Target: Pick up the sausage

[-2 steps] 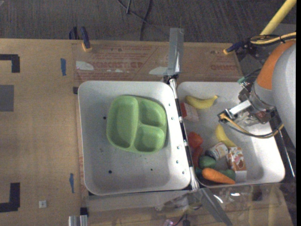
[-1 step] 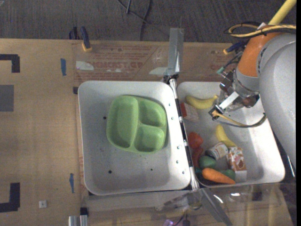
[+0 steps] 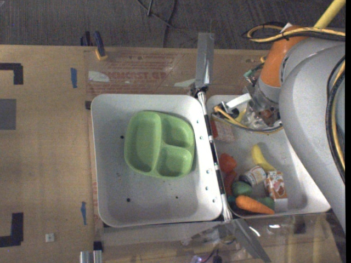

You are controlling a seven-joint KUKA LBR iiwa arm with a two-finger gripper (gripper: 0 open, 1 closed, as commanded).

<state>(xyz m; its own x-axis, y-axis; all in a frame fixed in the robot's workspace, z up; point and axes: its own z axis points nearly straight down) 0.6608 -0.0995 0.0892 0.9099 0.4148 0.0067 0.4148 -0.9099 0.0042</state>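
— One dark red-brown piece, taken to be the sausage (image 3: 229, 179), is seen in the right bin (image 3: 299, 171). It lies against the wall shared with the left bin, between a brighter red item (image 3: 227, 161) above it and a green item (image 3: 241, 189) below. Is it being held?

— No grip on it can be seen. The arm (image 3: 307, 92) is bent over the far end of that bin, and its wrist (image 3: 259, 111) is well apart from the sausage. Whether the jaws are spread or pressed together cannot be told, since they are lost in the clutter beneath the wrist.

— What could go wrong from here?

— Several things, it is judged. The sausage is crowded on both sides and pressed close to the wall, so one jaw could be blocked by the wall or set down on a neighbour. The red item or the green one could be pinched instead. A rounded piece could also be squeezed out sideways if it is caught off centre.

— What else is held by the bins?

— Beside the sausage, a small can (image 3: 254, 175), a banana (image 3: 262, 159), a printed carton (image 3: 276, 185) and a carrot (image 3: 253, 204) are gathered at the near end. A yellow cable (image 3: 230, 116) is looped under the wrist. In the left bin (image 3: 109, 201), a green divided plate (image 3: 160, 144) is laid, with nothing seen in its compartments. Both bins are carried by the desk (image 3: 44, 147).
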